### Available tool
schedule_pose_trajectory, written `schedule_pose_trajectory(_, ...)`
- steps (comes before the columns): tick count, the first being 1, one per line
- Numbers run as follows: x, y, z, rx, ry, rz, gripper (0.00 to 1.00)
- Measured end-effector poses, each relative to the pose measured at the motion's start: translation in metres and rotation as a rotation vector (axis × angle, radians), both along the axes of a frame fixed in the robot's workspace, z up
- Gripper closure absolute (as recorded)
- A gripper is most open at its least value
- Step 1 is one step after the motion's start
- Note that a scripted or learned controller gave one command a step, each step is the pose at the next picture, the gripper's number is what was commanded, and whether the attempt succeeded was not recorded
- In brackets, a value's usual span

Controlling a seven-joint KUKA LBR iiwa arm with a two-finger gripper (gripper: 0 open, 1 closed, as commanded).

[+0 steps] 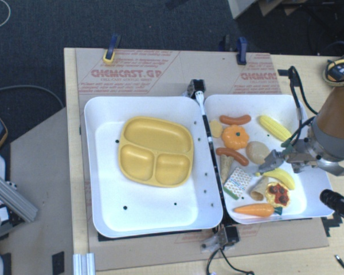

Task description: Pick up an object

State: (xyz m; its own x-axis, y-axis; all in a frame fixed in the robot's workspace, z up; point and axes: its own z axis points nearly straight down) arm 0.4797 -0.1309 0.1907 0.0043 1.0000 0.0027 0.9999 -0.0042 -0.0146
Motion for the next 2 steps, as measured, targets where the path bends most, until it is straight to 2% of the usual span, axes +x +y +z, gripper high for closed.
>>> schedule_pose_trajectory(1,0.003,0.0,0.006,-0.002,-0.014,0.004,0.0)
schedule_pose_trajectory(2,0.011,-0.001,-0.04,-0.001,-0.01,0.004,0.0)
